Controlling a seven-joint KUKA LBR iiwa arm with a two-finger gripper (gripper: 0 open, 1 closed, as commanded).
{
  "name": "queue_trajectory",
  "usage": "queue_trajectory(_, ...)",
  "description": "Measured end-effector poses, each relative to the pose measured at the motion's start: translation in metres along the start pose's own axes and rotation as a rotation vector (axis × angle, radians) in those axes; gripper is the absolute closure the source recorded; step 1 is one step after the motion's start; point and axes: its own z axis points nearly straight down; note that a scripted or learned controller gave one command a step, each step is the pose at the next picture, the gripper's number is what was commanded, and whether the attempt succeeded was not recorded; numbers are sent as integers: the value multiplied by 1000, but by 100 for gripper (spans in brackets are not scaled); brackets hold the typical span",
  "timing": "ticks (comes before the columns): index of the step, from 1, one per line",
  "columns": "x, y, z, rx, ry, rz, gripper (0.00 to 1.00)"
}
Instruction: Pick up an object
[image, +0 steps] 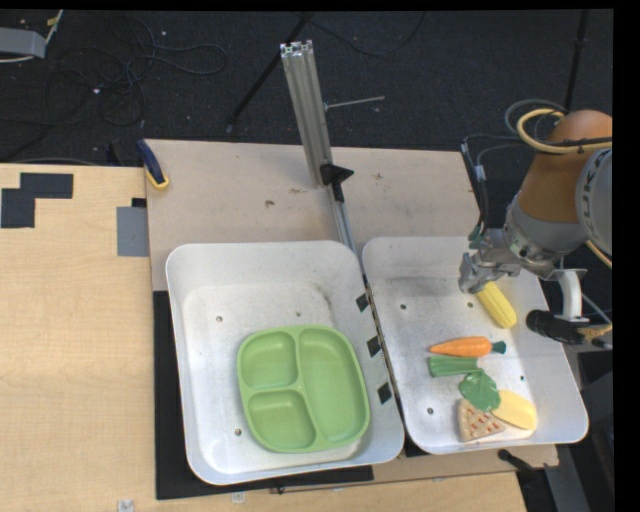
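Two shallow white bins sit side by side on the bench, the left bin (200, 300) and the right bin (420, 300) with rims just beside each other along the middle. Largest of the contents is a green divided plate (300, 388) with three compartments, lying flat toward five o'clock in the left bin. From three o'clock the grey arm (560, 195) leans in over the right bin's upper right corner, its orange band uppermost and the wrist pointing down and leftward. Its gripper (484, 274) hangs low at about one o'clock of the right bin, just beside the upper end of a yellow corn cob (498, 304); whether its jaws are spread or closed cannot be told from this angle, and nothing is seen between them. That cob is short, stubby, bright yellow, and lies tilted, its lower end pointing to five o'clock. Below it, toward four o'clock of the bin, lie an orange carrot (463, 347) with a green tip, a green leafy piece (478, 389), a pale yellow wedge (514, 409) and a waffle-patterned piece (478, 424), clustered close together.
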Motion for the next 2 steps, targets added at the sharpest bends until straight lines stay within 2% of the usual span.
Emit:
queue_trajectory(1, -5, -7, -59, -1, 0, 3, 100)
queue_trajectory(2, -6, -6, -96, -2, 0, -1, 100)
